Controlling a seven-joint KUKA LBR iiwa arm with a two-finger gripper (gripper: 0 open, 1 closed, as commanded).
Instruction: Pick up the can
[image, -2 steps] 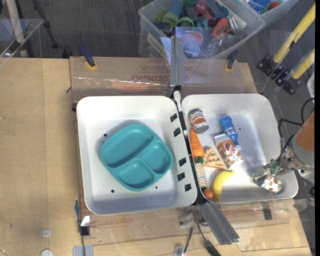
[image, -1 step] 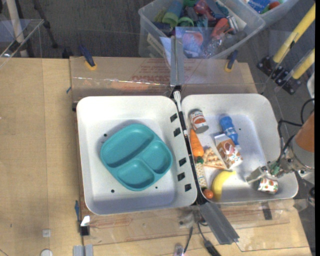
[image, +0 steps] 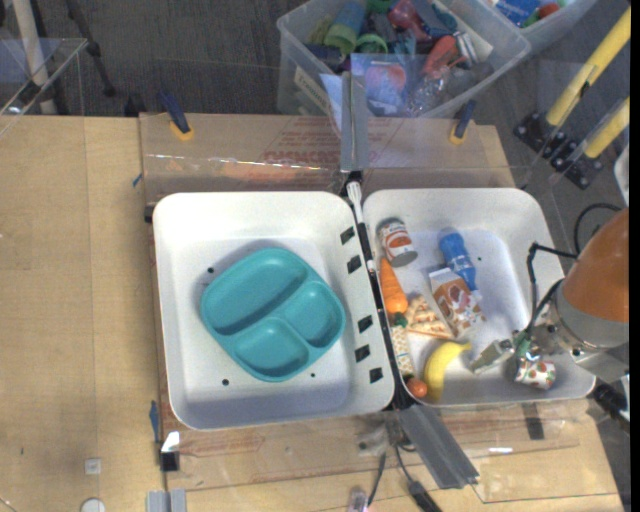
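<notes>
Left bin: teal divided tray lying slightly left of centre, a wide band of bare white floor around it, widest toward 12 and 3 o'clock, right up to the divider with its black clips. Right bin: far more crowded. Can at about 10 o'clock of that bin, hard against the divider wall, red-and-white label facing up, open floor at its 12 and 3 o'clock. Carrot directly at its 6 o'clock along the same wall, blue bottle at the can's 3 o'clock with a clear gap between, snack packet below the bottle. Yellow banana and small orange fruit crowded toward the bin's 7 o'clock corner. Gripper low at the bin's 5 o'clock edge, well apart from the can, beside a small patterned object; finger state impossible to tell. Bare floor toward the bin's 1 and 2 o'clock rim.
</notes>
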